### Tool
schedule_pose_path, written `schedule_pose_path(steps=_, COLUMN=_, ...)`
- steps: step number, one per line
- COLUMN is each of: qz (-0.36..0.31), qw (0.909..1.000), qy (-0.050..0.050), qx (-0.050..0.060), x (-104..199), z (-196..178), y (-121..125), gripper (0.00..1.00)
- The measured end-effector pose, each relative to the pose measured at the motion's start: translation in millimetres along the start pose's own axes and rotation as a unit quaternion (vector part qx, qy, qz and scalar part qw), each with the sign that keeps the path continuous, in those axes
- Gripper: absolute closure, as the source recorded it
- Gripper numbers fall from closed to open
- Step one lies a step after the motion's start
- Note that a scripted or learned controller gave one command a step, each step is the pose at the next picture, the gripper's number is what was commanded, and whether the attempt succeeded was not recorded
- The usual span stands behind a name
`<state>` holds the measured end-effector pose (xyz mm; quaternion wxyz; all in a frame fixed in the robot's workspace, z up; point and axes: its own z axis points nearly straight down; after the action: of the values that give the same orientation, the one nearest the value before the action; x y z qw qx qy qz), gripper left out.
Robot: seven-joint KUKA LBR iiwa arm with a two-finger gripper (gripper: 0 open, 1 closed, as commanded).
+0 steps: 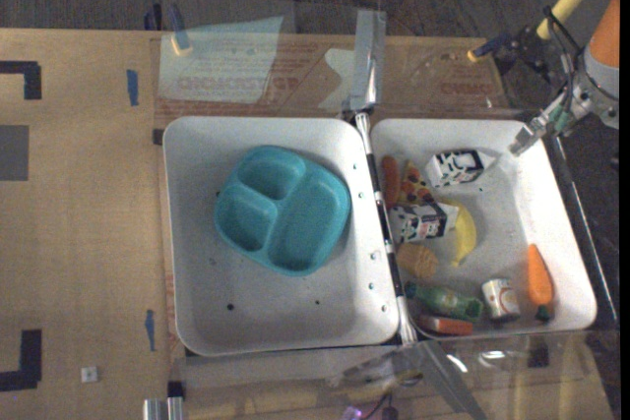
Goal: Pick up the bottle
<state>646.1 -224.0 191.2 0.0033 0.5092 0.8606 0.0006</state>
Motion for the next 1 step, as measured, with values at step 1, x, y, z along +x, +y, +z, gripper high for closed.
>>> schedule_pose_path(steps=1, qz=-0.034, qw=0.9994, qy=-0.001, qx=-0.001, x=23.3, z=-106.5, y=4.8, gripper=1.00)
